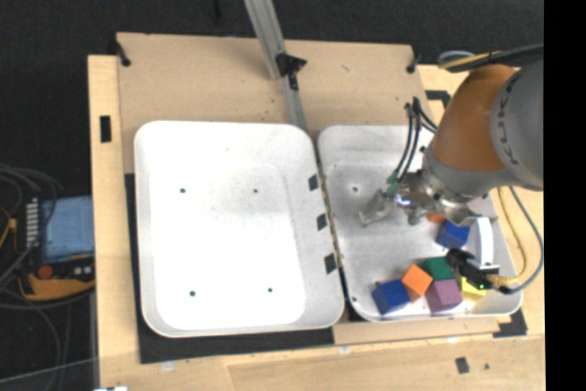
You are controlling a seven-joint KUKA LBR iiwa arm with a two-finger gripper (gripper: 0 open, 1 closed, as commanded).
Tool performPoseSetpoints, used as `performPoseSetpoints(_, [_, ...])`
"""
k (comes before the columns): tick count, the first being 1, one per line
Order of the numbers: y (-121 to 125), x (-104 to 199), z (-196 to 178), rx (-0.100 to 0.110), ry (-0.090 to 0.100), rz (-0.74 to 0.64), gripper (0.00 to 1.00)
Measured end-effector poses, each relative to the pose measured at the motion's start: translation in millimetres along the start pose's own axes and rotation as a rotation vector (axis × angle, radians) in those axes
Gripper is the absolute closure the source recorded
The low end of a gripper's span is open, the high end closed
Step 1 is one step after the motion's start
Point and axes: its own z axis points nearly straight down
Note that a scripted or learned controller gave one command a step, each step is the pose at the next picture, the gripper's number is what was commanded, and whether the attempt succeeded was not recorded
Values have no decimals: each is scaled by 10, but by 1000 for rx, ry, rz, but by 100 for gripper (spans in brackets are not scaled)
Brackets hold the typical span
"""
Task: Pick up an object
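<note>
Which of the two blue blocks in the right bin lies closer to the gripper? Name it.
The blue block just below the wrist, beside the gripper. The other blue block sits lower, next to the orange block.

One fixed camera looks down slantwise from above on both white bins (229, 224) side by side.

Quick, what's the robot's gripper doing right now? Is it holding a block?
Gripper: low over the right bin, away from the blocks in that bin's near corner. Whether it is open or shut cannot be told, and no block is seen in it.
</note>
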Motion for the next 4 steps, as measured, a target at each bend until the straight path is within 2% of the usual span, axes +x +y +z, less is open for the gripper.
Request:
performPoseSetpoints(1, [13, -17, 397, -5, -1, 1, 0])
performPoseSetpoints(2, [26, -21, 287, -11, 0, 8, 100])
performPoseSetpoints(4, [2, 64, -779, -10, 0, -8, 100])
